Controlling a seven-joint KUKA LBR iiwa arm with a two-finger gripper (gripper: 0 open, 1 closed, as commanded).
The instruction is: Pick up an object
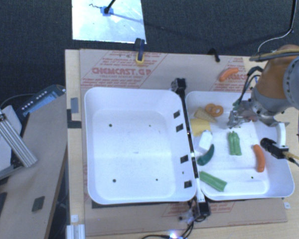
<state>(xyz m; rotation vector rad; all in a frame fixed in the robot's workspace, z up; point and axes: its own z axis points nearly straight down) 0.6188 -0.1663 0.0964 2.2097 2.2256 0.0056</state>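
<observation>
- camera view: the claw (234, 121) hangs low inside the right bin (276, 185), just above the upper end of the green ridged piece (234, 143). whether it is released or clenched cannot be told from this angle; nothing shows in its grasp.
- the green ridged piece lies directly below the claw and is judged the likeliest pick target, since the claw is lined up over it.
- further candidates: an orange ring (214, 110) and a yellow wedge (200, 122) to the claw's left; a white block (205, 140) and a dark green curved piece (207, 156) below-left; a light green stick (213, 181) well below; an orange sausage (259, 158) below-right.
- the objects lie loose and apart on the bin floor, which is judged to leave finger room around each.
- a second orange sausage (228, 74) lies outside the bin, above the claw on the board.
- the left bin (134, 148) sits well to the claw's left.
- surface and room: both bins rest on a printed cardboard sheet (119, 68) over a bench; dark carpet (30, 34) surrounds it, with a shiny plate (107, 14) far above-left.
</observation>
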